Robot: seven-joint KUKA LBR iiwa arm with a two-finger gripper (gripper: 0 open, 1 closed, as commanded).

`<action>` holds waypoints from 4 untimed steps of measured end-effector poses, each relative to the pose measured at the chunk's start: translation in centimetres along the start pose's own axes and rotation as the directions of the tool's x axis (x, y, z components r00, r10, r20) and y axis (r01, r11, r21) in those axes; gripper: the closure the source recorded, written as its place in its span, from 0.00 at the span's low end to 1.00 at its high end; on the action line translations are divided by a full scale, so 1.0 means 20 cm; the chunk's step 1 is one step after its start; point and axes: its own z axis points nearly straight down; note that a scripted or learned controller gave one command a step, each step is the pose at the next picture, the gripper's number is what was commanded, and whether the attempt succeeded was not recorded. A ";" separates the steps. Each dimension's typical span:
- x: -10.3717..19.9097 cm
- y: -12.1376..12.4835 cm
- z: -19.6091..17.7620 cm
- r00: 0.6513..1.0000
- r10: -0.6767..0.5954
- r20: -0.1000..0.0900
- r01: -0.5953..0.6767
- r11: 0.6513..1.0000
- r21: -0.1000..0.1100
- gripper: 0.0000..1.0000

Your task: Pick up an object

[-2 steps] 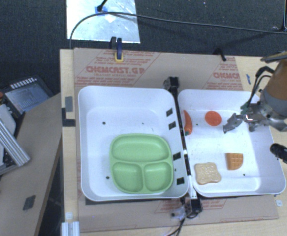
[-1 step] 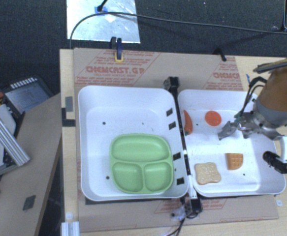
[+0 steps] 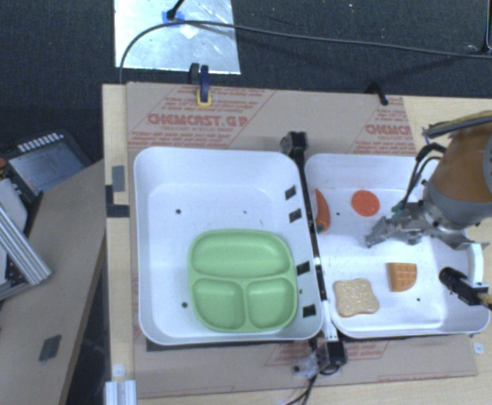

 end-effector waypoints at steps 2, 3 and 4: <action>0.05 0.01 -0.33 1.000 -0.003 0.002 0.003 1.000 -0.006 1.00; 0.08 0.05 -0.56 1.000 -0.003 0.002 0.003 1.000 -0.006 1.00; 0.08 0.06 -0.76 1.000 -0.003 0.002 0.003 1.000 -0.006 1.00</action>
